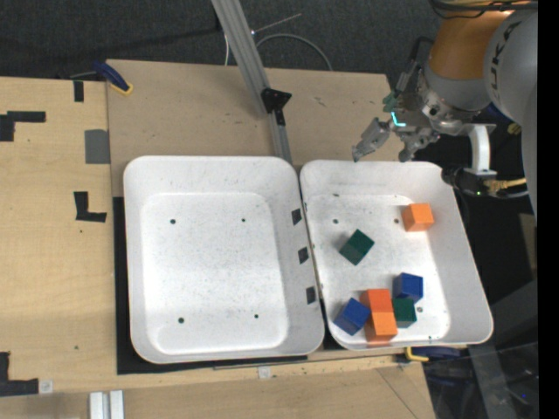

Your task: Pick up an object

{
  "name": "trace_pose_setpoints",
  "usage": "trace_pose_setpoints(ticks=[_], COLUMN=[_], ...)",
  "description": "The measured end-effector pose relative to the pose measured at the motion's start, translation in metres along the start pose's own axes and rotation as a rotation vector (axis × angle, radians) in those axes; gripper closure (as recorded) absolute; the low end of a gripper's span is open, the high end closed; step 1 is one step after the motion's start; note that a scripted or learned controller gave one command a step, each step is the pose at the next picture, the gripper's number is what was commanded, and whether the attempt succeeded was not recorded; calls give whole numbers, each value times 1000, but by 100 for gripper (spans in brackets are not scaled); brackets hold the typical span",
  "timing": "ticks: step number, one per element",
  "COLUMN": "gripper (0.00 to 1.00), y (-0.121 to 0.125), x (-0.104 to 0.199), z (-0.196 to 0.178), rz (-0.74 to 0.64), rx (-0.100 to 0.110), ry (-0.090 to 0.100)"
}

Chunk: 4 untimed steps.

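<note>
The right bin [454, 234] holds several small blocks. An orange block [417, 216] lies near its far right side, and a dark green block [356, 247] sits toward the middle. At the near edge cluster a blue block [352, 315], an orange block [380, 312], a blue block [408, 285] and a dark green block [403, 311]. My gripper [387, 145] hangs above the bin's far rim, open, with nothing between its fingers.
The left bin [210, 260] lies beside the right one. A slanted metal pole [249, 51] rises behind the bins. Black tape marks [83, 206] and a blue clamp [113, 77] sit on the bench at left.
</note>
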State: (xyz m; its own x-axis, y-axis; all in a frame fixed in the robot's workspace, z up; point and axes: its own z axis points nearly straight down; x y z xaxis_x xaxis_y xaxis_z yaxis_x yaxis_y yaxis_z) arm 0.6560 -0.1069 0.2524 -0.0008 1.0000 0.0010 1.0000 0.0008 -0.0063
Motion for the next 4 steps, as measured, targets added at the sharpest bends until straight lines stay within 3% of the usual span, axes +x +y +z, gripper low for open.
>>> trace_pose_setpoints(ticks=[1,4], gripper=[0,0], y=[1,-25], x=[0,10], z=[-3,145], rz=[-1,0], rx=[-5,1], ry=[-2,-2])
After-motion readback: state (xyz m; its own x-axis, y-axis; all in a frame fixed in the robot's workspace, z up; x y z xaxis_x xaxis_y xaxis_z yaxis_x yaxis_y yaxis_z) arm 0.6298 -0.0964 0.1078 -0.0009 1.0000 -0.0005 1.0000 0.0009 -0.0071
